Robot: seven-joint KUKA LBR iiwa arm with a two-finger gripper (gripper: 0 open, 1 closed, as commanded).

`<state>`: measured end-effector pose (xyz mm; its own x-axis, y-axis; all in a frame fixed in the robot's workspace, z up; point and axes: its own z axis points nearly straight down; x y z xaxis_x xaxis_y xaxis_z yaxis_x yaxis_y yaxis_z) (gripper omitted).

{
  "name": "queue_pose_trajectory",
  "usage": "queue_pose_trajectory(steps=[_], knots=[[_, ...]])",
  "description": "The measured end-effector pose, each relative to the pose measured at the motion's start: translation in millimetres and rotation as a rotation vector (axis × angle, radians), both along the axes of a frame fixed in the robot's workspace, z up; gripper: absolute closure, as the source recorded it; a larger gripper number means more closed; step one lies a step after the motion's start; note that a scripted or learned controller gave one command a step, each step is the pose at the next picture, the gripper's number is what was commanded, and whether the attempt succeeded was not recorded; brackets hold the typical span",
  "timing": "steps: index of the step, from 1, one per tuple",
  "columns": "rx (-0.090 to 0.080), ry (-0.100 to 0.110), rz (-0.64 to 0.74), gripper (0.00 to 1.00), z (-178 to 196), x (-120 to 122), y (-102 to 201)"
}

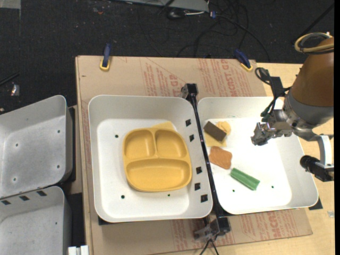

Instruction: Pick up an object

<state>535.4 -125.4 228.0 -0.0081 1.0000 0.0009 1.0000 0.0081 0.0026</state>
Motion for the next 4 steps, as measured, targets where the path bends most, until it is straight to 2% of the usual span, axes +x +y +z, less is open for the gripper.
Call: queue_pose_trajectory(steps=[1, 3, 4], knots=[[0.0, 0.0, 0.0, 1.0, 2.9, 19.5, 50.0], [0.0, 0.001, 0.0, 1.0, 11.9, 28.9, 141.2], [0.0, 0.002, 0.001, 1.0, 3.7, 36.2, 204.5]])
